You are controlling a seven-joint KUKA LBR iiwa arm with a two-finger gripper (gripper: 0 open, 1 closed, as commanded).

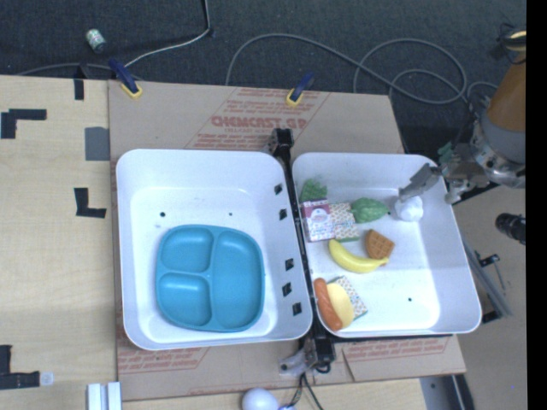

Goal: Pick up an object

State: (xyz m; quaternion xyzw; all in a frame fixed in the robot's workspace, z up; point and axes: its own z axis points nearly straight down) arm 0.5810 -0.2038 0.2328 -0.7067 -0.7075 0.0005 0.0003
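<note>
Lying nearest the bottom edge of the right bin [444, 310], a hot dog [327, 304] sits against the divider side, with a small yellow-and-white packet [346, 298] touching it on its right. Just above them a banana [355, 258] curves across the bin floor, and a brown, waffle-like piece [379, 244] rests by its right end. Farther up, a pink and white carton [327, 221] lies flat, with a green leafy item [312, 190] behind it near the divider and a second green vegetable [369, 209] just to its right. A small white object [411, 210] lies beyond that, near the bin's right wall. The tool [425, 180] hangs over this far right corner, its grey tip slanting down to the white object; whether it touches that object, and whether its fingers are apart or together, cannot be told from this angle. The arm [504, 135] enters from the right, grey with its orange band near the frame's edge. In the left bin [137, 186] a blue divided plate [209, 278] rests toward the near side. Both bins stand on a cardboard sheet [248, 122] on the wooden bench [43, 254], and cables [342, 58] trail over the dark floor [359, 7] at the far side.
</note>
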